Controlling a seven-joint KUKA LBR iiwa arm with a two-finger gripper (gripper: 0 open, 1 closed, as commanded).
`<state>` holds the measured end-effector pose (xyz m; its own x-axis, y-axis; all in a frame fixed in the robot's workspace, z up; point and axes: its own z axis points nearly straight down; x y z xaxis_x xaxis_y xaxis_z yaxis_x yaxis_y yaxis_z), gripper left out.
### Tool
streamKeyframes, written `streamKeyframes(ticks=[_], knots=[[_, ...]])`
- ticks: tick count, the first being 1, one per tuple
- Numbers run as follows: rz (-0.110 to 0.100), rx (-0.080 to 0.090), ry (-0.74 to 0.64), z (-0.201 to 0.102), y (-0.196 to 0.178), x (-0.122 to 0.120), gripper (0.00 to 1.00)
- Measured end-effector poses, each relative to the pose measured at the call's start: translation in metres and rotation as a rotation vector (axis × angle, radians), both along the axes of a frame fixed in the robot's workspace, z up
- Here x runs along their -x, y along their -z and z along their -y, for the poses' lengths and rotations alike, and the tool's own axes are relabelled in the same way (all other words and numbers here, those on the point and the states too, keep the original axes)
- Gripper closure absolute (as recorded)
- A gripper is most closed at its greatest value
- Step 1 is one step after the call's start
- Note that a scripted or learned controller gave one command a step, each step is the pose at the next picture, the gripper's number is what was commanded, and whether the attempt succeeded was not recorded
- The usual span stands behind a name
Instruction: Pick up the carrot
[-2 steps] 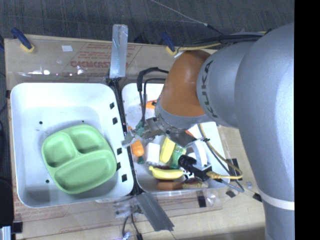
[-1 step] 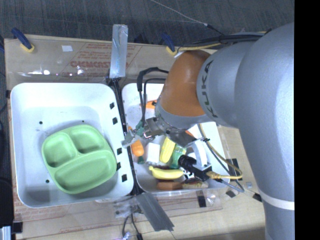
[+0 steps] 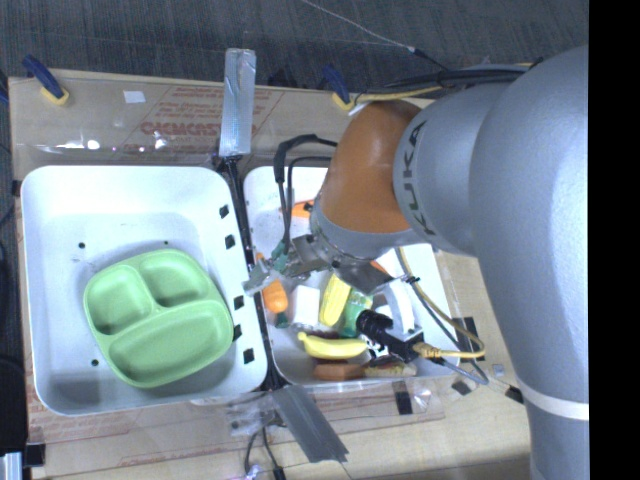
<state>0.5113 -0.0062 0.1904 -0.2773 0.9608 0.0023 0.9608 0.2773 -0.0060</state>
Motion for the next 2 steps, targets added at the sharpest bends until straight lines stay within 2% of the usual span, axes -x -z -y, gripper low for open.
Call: streamKeyframes(ticks=[1, 2], knots=[[0.000, 0.000, 0.000, 0.000, 0.000, 0.000, 0.00], [0.004, 0.002, 0.106, 0.029, -0.001, -0.003, 0.00]])
